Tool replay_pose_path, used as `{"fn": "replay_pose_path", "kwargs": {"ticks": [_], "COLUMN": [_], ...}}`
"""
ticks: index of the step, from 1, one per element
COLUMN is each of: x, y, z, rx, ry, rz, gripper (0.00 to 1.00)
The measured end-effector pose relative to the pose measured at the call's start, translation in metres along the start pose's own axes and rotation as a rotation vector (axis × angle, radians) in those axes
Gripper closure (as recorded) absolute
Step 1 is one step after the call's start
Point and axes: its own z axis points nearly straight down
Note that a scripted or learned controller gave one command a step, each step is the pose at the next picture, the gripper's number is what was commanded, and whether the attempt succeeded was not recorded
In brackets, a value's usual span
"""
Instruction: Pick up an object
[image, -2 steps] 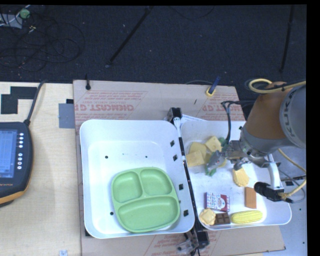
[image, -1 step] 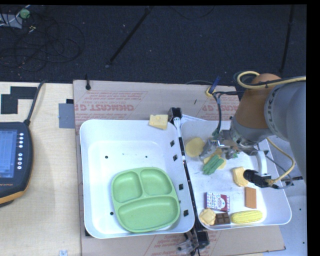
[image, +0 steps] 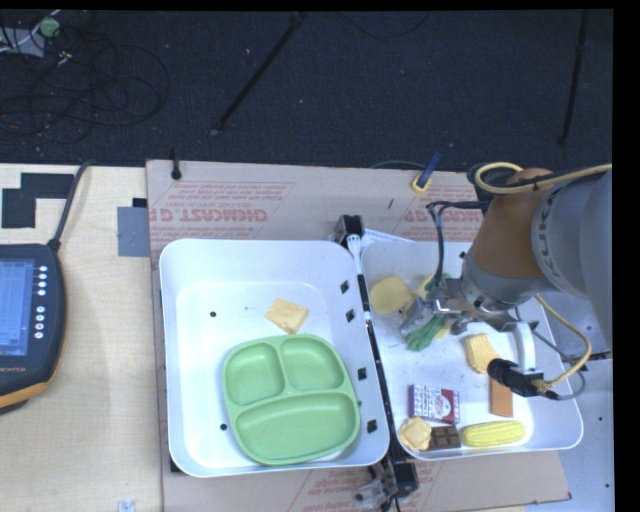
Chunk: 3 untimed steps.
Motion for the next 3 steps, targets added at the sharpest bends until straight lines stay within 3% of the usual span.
{"fn": "replay_pose_path", "kwargs": {"ticks": [1,2,3], "x": [-0.062,-0.005,-0.018], "y": [-0.062,-0.02,0.053], "z": [-0.061,0.0,0.0], "rx": [0.001,0.0,-0.003], "ry": [-0.004,0.0,-0.002], "rz": [0.005,-0.004,-0.003], "gripper": [0.0,0.0,0.0]}}
